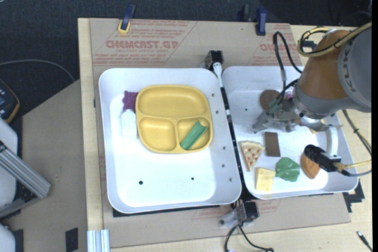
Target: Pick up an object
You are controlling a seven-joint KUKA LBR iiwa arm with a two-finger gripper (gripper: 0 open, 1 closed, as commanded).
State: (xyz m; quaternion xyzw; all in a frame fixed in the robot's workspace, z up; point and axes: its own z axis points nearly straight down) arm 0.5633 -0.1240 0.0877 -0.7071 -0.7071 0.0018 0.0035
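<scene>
My gripper (273, 121) is down inside the right bin (295, 190), in its upper middle part. A round brown disc (269, 97) lies just behind it, touching or nearly so. Directly in front of it lies a small brown rectangular bar (271, 143). A pizza slice (251, 154), a yellow cheese wedge (264, 179), a green leafy piece (287, 169) and an orange-brown bun (309, 167) lie along the bin's front. I see nothing held in the gripper.
The left bin (165, 189) holds a yellow divided plate (171, 104) with a green piece (195, 134) in its front right compartment. A purple item (129, 100) and a white one (128, 124) lie left of the plate. Black cables (283, 56) trail behind the arm.
</scene>
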